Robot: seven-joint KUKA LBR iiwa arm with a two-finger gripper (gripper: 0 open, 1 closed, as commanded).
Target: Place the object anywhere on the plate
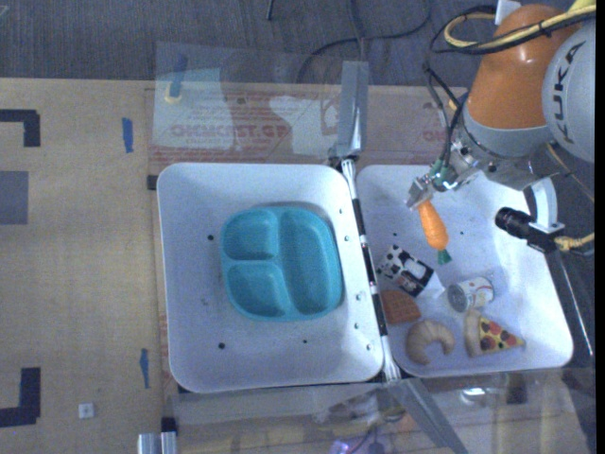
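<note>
A blue plate (pixel 282 263), divided into three compartments, is seen lying flat in the middle of the left bin (pixel 189 348). An orange carrot (pixel 433 227) with a green end is seen tilted in the right bin (pixel 558 329), its upper tip beside the gripper (pixel 427 185).

- The blue plate (pixel 281 263), split into three compartments, sits in the left bin (pixel 184 206).
- Right of the plate, in the right bin (pixel 544 291), a toy carrot (pixel 433 226) hangs tilted from the gripper (pixel 425 189), pinched at its top end.
- Below the carrot lie a croissant (pixel 428 340), pizza slice (pixel 492 334), small can (pixel 468 294), and cookie (pixel 400 306).
</note>
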